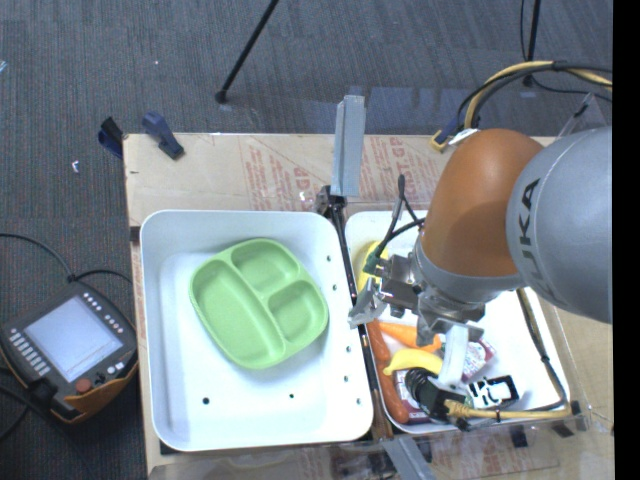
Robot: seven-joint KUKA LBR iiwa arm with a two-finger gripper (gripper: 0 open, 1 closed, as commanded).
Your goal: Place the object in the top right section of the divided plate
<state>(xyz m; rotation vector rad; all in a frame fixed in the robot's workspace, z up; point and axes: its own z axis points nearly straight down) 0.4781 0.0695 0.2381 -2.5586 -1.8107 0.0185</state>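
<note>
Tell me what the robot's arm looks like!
The arm is fat, round and shiny grey, with a big orange band like a ball near its wrist. Black letters spell KUKA on its side, and yellow and black cables loop above it.

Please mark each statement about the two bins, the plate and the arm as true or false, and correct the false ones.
1. The green divided plate lies in the left bin. True.
2. A banana lies on the plate. False: the banana lies in the right bin.
3. The arm reaches over the right bin. True.
4. The plate has four sections. False: it has three.
</note>
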